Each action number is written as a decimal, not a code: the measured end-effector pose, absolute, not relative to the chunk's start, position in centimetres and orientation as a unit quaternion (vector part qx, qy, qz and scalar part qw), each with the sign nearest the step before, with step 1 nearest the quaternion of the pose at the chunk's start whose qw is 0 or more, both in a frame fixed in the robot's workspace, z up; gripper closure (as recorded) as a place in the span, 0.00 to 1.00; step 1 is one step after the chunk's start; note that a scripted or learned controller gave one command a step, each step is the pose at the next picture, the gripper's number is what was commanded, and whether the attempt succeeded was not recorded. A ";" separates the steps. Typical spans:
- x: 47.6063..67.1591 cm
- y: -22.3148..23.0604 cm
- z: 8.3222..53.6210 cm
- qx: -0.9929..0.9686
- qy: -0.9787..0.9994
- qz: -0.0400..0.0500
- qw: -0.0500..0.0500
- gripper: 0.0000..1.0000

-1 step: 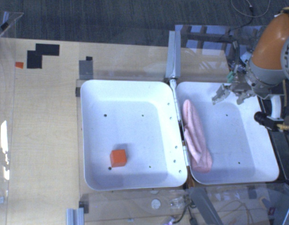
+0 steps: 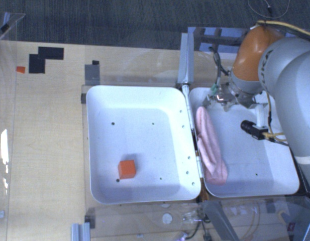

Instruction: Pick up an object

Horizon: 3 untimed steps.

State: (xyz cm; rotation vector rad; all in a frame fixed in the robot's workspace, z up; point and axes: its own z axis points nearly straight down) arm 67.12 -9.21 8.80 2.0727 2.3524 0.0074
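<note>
The bench [image 2: 44, 149] is pale wood and spreads across most of the view, with dark floor beyond its far edge. On it sit two shallow white bins side by side, touching along a shared seam. The left bin [image 2: 139, 104] is the wider-looking one; the right bin [image 2: 255, 185] is partly covered by the arm.

The arm [image 2: 290, 84] comes in from the right, a bulky grey body with an orange band [image 2: 252, 51] above the wrist, leaning over the far part of the right bin. Cables run along it and a black fitting juts out below the wrist. The gripper [image 2: 220, 97] is at the bin's far left corner, seen nearly end-on; I cannot tell how it is set, and nothing is visibly held.

A pink cloth [image 2: 210, 144] lies in the right bin, stretched lengthwise along the left wall, its far end just beside the gripper and its near end bunched close to the front corner.

A small orange block [image 2: 127, 169] rests on the floor of the left bin, toward the near left, well apart from the arm.

Black marks [image 2: 44, 58] and a small orange tag [image 2: 20, 70] sit on the bench at far left.
</note>
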 end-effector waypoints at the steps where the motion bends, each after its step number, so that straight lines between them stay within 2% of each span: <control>1: 57.6 -8.8 9.0 0.679 0.734 0.004 0.005 0.00; 2: 53.9 -9.1 9.1 0.615 0.789 0.006 0.009 0.00; 3: 57.0 -13.2 12.5 0.676 0.737 0.002 0.003 0.00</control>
